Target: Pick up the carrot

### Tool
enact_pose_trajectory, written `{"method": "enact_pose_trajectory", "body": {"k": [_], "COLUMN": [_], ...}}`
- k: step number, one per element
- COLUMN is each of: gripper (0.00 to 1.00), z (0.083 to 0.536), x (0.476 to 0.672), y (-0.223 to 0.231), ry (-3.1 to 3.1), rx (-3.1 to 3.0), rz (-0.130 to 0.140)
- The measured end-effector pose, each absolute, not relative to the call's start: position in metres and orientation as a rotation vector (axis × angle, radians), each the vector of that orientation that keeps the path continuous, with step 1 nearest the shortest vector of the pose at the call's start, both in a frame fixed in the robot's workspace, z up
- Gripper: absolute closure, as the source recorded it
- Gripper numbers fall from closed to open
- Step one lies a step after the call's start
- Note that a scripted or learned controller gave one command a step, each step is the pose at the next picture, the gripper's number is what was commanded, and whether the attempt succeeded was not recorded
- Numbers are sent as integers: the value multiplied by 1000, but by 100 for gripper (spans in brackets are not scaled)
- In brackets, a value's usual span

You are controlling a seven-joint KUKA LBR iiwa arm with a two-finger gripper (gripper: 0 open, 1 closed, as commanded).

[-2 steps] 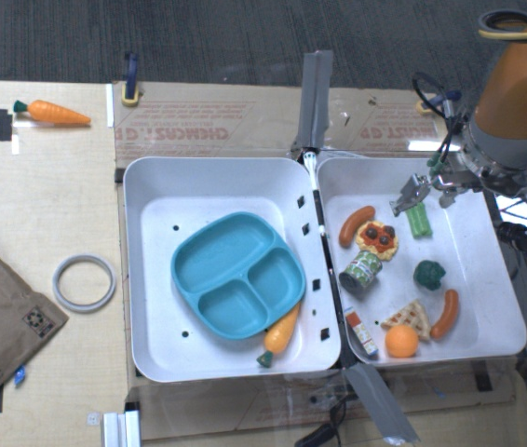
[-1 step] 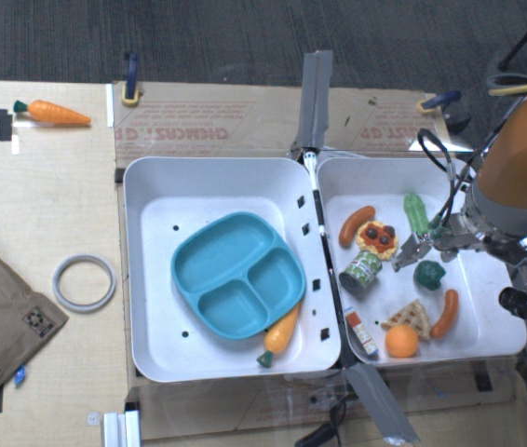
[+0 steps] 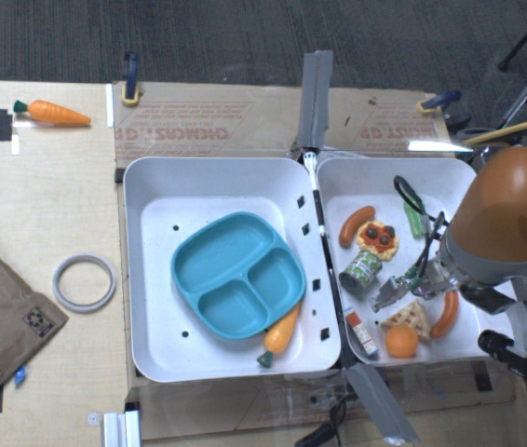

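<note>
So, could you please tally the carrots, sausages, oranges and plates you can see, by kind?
Carrots: 2
Sausages: 2
Oranges: 1
Plates: 1
Total: 6

carrot (image 3: 280,332) beside tray (image 3: 236,274), left bin (image 3: 152,277)

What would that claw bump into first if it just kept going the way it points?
Probably the green can: the gripper points left across the right bin toward it. Depth is unclear, so it might meet the bin floor first.
</note>
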State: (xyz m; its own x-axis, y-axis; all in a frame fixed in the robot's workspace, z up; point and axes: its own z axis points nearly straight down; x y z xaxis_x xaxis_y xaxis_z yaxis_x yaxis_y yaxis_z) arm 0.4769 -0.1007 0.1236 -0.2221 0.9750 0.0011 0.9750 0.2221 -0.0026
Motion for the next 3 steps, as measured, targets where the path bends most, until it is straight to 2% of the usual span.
{"method": "enact_pose_trajectory", "body": {"k": [1,2,3], "gripper": [0,0,0], "z": [191,191,226], "x": [478,478,538], "y": [-13,25,-33], "ry": [-2776,-3057,-3121], "rx": [-1474,-717,390], "rz": [0,0,-2]}}
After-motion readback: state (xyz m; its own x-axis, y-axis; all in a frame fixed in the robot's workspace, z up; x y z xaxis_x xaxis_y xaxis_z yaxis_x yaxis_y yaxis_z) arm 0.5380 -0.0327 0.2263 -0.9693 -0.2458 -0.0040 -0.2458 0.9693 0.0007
